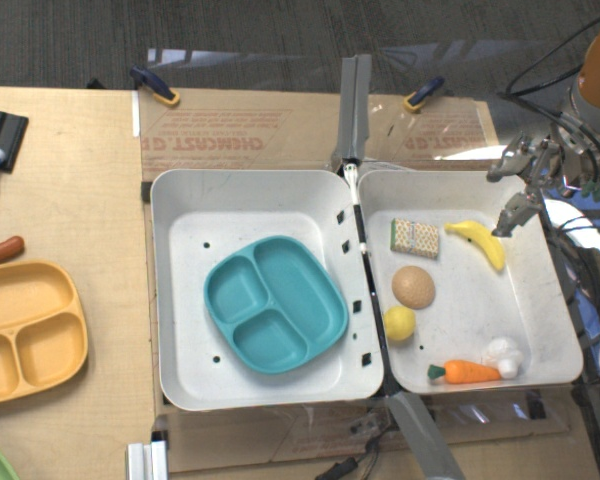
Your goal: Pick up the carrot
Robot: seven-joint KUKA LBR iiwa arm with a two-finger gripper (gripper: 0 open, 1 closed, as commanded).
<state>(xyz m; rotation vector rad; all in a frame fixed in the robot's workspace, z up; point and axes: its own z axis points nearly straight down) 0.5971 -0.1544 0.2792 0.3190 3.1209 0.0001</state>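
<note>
Fixed overhead camera, looking down at a slant, set back enough to take in both white bins (170,268) side by side, bench (70,188) stretching left, arm (565,158) entering from right

Dark grey carpet floor (280,13) behind; light wood bench (70,168); brown cardboard sheet (240,133) clamped on top.

Robot lab: clamped cardboard (310,133), cables (555,83)
</note>
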